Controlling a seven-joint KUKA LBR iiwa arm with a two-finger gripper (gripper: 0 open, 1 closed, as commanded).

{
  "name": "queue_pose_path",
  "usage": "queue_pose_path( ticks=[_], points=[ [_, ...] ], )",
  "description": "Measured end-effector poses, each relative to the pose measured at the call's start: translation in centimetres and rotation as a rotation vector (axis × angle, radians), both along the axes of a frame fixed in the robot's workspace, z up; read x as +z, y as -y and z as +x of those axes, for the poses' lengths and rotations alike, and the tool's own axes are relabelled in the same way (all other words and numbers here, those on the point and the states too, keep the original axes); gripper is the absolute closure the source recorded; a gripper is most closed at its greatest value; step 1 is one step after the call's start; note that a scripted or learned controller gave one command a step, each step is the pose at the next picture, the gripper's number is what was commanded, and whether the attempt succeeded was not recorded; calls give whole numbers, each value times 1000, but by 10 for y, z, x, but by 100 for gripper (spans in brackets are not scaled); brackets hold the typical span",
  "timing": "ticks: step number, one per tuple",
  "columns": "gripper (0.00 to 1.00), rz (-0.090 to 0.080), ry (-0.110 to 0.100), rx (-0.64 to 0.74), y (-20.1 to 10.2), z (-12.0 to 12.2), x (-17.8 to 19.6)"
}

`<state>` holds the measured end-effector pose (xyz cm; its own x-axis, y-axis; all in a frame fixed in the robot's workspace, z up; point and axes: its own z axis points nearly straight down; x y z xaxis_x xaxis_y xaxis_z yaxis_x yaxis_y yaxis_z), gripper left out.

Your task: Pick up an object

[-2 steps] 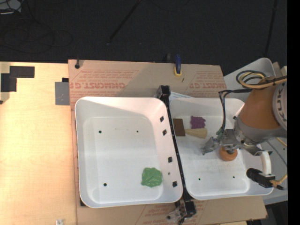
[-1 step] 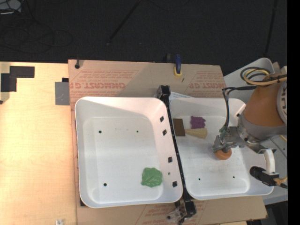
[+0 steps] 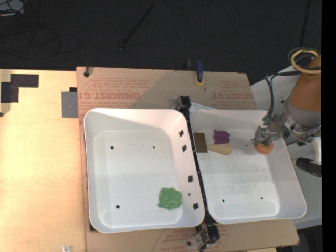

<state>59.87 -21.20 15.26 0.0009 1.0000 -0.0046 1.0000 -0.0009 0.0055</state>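
Observation:
In the right bin (image 3: 273,203) lie a purple lump (image 3: 221,137), a tan wedge with a brown block end (image 3: 210,145), and a small orange ball (image 3: 264,148) near the right wall. My gripper (image 3: 262,138) hangs at the bin's right side, directly over the orange ball and touching or nearly touching it. The ball shows just below the fingertips. A green crumpled object (image 3: 170,198) lies in the left bin (image 3: 105,214) near its front right corner.
The two white bins sit side by side on a cardboard sheet (image 3: 136,91), joined by a black clip strip (image 3: 190,156). A wooden bench top (image 3: 37,167) extends to the left. The arm's orange band (image 3: 305,91) rises at the right edge.

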Motion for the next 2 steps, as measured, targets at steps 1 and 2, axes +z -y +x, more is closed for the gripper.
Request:
queue_pose_path(
  ticks=[1, 2],
  points=[
    [100, 7, -6, 3, -48, -38, 49],
    [100, 8, -10, 4, -99, -70, 61]
  ],
)
